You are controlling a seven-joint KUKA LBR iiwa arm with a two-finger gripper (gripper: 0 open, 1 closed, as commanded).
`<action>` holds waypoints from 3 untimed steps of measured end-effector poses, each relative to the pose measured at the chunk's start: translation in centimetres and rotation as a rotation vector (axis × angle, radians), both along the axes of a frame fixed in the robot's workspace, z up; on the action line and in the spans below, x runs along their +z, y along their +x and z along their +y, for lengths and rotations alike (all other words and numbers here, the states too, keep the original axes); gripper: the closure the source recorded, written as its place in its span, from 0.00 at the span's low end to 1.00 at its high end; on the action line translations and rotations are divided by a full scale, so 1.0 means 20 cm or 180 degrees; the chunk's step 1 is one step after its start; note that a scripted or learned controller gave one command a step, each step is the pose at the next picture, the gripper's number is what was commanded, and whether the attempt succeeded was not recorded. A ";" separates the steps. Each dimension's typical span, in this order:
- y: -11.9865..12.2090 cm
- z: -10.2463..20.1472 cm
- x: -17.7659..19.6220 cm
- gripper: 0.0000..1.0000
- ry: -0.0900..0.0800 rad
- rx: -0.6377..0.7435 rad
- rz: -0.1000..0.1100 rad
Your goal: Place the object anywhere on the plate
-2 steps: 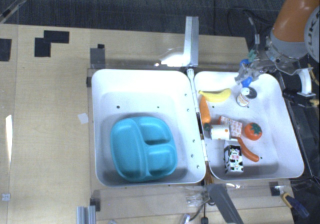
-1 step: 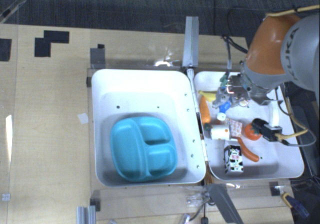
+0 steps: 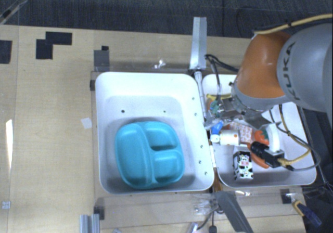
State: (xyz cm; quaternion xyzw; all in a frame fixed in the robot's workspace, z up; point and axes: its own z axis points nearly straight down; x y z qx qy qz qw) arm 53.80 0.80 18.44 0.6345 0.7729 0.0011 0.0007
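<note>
The gripper (image 3: 225, 106) was low over the right bin (image 3: 296, 177), at that bin's upper left, just beside the wall shared with the left bin (image 3: 112, 91). The wrist and the orange band of the arm (image 3: 283, 68) covered most of it from above, so the gripper's state could not be told, and nothing could be seen held in it.

Directly under and around the gripper lay a heap of small objects (image 3: 237, 136) in the right bin: a white bottle-like piece with a blue cap at its left end lying on its side, something red and white just behind it, an orange-and-black item to the right, and a small black-and-white item nearest the bin's front wall. The pieces touched or overlapped one another; which of them was the one to be moved could not be determined.

The plate (image 3: 150, 154), a turquoise tray with three compartments, sat in the lower half of the left bin, resting flat on the floor. No object lay on it. The plate was well apart from the gripper, with the bin walls between them.
</note>
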 end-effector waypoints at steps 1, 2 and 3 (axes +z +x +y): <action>0.07 0.31 0.00 1.00 -0.0001 0.0763 -0.0010; -0.02 0.63 -0.13 1.00 -0.0002 0.1863 -0.0005; -0.25 0.71 -0.24 1.00 -0.0003 0.2042 -0.0003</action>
